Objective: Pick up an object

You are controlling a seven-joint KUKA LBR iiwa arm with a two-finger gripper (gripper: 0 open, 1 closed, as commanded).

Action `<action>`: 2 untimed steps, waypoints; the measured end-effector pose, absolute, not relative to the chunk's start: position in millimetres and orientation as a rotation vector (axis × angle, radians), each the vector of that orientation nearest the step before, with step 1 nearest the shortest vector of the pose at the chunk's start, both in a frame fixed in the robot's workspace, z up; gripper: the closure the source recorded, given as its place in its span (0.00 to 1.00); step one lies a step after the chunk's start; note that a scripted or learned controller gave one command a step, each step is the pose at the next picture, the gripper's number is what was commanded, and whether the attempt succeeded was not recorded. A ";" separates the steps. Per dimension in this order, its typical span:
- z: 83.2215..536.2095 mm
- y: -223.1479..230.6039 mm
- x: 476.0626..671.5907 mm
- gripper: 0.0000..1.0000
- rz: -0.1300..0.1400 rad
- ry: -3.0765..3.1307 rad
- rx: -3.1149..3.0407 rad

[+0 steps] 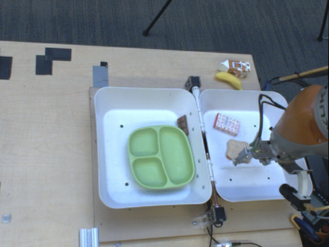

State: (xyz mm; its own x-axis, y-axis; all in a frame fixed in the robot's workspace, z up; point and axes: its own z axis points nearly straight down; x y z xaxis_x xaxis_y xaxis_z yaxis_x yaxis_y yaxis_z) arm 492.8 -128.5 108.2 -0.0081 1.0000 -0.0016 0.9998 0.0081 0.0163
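Observation:
In the right bin (pixel 267 187) lie a tan bread-like slice (pixel 234 147) and, behind it, a red-and-white patterned packet (pixel 226 123). My gripper (pixel 245 157) is low over this bin, at the slice's right front edge and touching or almost touching it. The grey arm with its orange band (pixel 307 121) comes in from the right and hides the bin's right side. A small brown piece (pixel 182 122) lies in the left bin (pixel 110 153) by the divider, just behind the green three-part plate (pixel 160 157).
A yellow banana (pixel 228 80) and a small carton (pixel 237 66) lie on the bench behind the right bin. Clamps sit on the divider at the back (pixel 193 82) and the front (pixel 216 215). Cables run along the arm at the right.

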 end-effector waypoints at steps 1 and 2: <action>118.7 -127.7 494.5 1.00 0.021 2.223 2.199; 118.7 -127.7 494.4 0.00 0.021 2.223 2.199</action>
